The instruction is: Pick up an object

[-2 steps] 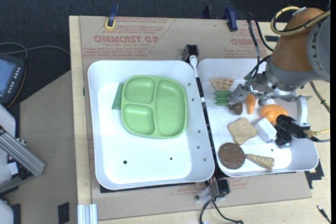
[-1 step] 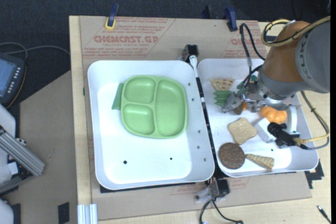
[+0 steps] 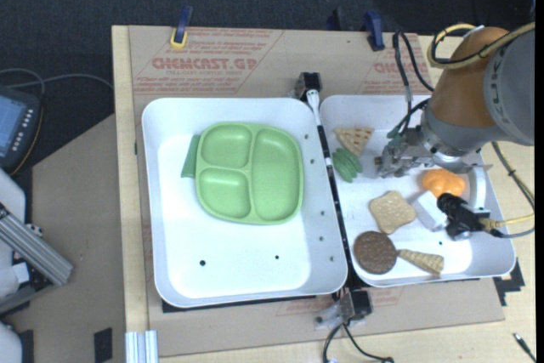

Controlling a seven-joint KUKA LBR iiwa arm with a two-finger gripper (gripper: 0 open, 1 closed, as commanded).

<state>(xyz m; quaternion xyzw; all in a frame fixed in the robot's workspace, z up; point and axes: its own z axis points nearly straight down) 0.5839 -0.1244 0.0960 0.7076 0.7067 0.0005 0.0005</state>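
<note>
Gripper (image 3: 393, 163) is lowered into right bin (image 3: 489, 263); finger state cannot be told; green toy (image 3: 347, 165) lies just beside, orange piece (image 3: 444, 182) opposite.

Two bins side by side on the bench (image 3: 127, 183).
Left bin (image 3: 170, 268): divided plate (image 3: 249, 172), centred toward the rear. Right bin (image 3: 476, 263): waffle piece (image 3: 354, 137) at rear left, cracker (image 3: 392, 211) mid, round cookie (image 3: 375, 252) and cone (image 3: 422, 259) in front.

Six small toy food items are lying loose in the right bin: a tan waffle wedge (image 3: 354, 138), green leafy piece (image 3: 347, 164), orange lump (image 3: 444, 182), tan cracker (image 3: 392, 211), brown round cookie (image 3: 375, 252) and tan cone (image 3: 422, 260).
</note>
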